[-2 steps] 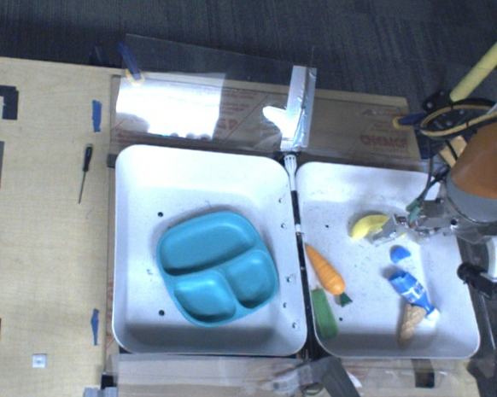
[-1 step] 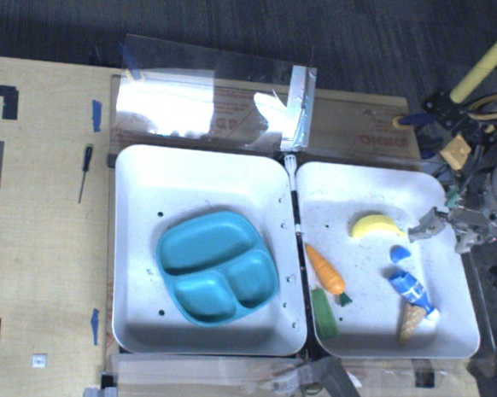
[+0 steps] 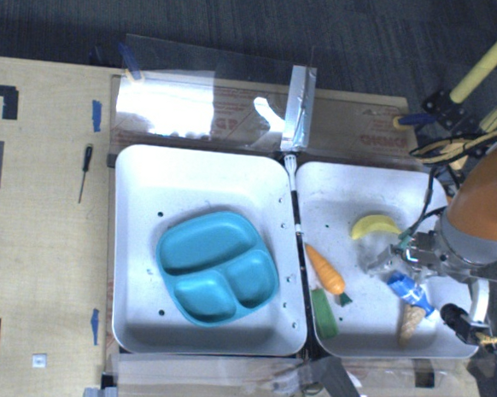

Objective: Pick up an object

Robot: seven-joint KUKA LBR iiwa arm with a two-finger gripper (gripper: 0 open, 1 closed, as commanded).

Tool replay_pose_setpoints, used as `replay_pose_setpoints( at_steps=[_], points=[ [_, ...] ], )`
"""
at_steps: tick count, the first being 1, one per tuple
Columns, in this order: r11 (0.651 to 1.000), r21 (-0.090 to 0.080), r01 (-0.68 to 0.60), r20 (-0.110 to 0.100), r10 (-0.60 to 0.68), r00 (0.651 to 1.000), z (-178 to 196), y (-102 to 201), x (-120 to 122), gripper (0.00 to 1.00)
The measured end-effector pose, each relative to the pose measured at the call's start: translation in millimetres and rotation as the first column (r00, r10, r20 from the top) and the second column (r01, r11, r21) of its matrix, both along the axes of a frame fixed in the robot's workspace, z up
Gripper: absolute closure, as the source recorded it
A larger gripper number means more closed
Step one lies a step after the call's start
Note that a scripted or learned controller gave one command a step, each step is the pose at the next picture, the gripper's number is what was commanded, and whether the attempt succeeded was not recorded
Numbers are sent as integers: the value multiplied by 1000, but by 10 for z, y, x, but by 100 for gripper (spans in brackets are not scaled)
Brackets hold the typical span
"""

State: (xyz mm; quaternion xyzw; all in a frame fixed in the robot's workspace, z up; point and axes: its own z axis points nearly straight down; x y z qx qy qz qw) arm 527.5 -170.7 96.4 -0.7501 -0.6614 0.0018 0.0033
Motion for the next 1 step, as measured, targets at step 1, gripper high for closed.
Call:
replay_pose_setpoints(
  at_steps=[1],
  points=[
    [1000,-3,4,9,-4,1000,130,-22,21,100]
  ],
)
